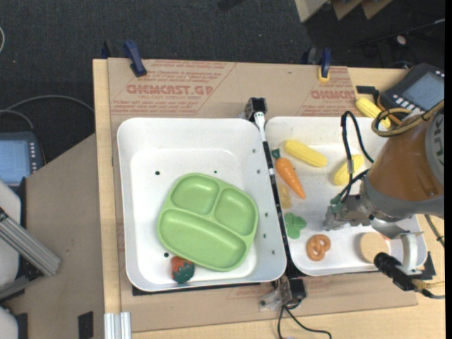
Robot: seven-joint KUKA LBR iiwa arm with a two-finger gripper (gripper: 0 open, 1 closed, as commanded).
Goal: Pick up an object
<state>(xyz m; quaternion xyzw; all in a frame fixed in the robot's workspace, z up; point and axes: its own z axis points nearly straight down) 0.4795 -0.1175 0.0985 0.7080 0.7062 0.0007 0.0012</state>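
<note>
Orange pretzel [318, 246], twisted, is lying in the right bin [332, 265]; gripper [344, 214] is hovering just beside it, grip state unclear.

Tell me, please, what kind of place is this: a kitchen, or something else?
Probably a robotics lab bench, not a kitchen. A grey robot arm reaches over two white bins that are clamped to a board. The food is toys: a plastic carrot, corn and a pretzel. Loose cables lie around.
</note>
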